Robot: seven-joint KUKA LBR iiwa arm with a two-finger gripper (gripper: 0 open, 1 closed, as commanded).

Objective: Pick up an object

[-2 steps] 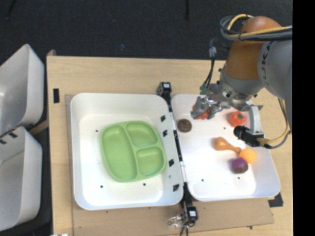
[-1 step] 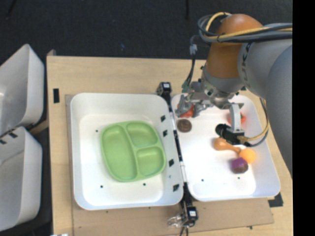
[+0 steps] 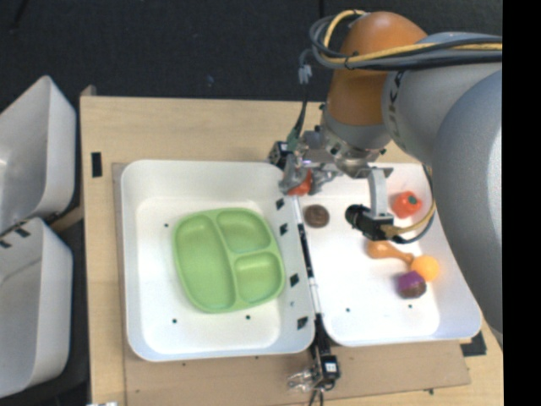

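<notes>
The gripper (image 3: 296, 174) hangs over the far-left corner of the right shallow white bin (image 3: 372, 324), close to the ridge where the two bins meet. This slanted view does not tell whether it is open or closed, and nothing can be seen held in it. A small red-orange patch (image 3: 297, 187) shows right under it, too small to judge as a loose object or part of the tool.

The nearest thing to pick is the flat brown round disc (image 3: 317, 216). It lies on the bin floor just to the near side and slightly right of the gripper, apart from the other objects. Further right lie a red-orange tomato-shaped toy (image 3: 407, 202), an orange pear-shaped piece (image 3: 385, 248), a yellow-orange ball (image 3: 427, 267) and, just beside the ball, a dark purple round toy (image 3: 412, 286). The left shallow white bin (image 3: 152, 328) holds a light green divided plastic plate (image 3: 228, 259).

The step in hand seems to be lining up over a target before descending. The corner is a poor place to descend, since the bin wall and the ridge would likely foul the tool. A small shift toward the near side, centred over the disc, looks better. The disc is low and flat, so the descent probably has to reach almost to the floor and close across its width. The rounder toys on the right offer more height to grip but may roll away.
</notes>
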